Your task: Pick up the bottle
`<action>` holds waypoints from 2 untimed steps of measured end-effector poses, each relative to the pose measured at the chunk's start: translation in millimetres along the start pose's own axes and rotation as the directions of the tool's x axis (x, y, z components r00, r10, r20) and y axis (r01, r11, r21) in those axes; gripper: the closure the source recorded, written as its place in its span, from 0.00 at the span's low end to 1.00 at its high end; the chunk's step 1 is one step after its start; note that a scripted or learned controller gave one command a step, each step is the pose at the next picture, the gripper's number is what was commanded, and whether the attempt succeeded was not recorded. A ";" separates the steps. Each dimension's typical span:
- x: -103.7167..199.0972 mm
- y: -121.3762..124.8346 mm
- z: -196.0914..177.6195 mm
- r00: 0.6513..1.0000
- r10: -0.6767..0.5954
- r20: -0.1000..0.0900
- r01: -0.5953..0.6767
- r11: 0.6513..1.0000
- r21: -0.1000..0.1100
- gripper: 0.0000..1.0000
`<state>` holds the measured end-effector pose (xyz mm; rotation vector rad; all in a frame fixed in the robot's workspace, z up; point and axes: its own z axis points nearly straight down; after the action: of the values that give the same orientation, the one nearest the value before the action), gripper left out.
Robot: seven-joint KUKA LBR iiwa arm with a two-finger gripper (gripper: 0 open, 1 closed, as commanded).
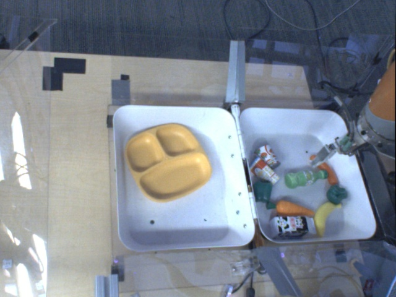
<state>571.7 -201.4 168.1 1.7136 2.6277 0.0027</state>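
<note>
2 white bins fill mid-frame. The green bottle [304,178] lies in the right bin [291,125], lower right of frame. The gripper [324,155] hovers just above-right of it; its spread can't be told.

One fixed camera looks down at a slant on both white bins [185,240], the arm [380,113] entering from the right.

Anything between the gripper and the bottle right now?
Nothing visible. The gripper hovers just above the right end of the green bottle in the right bin. An orange piece touches that end.
</note>
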 end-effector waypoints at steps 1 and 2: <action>69.1 24.1 80.0 1.000 -0.029 0.004 0.029 1.000 -0.007 0.00; 68.7 27.7 69.7 0.999 -0.032 0.006 0.032 0.999 -0.013 1.00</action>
<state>569.7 -127.4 98.3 1.6653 2.6440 0.0147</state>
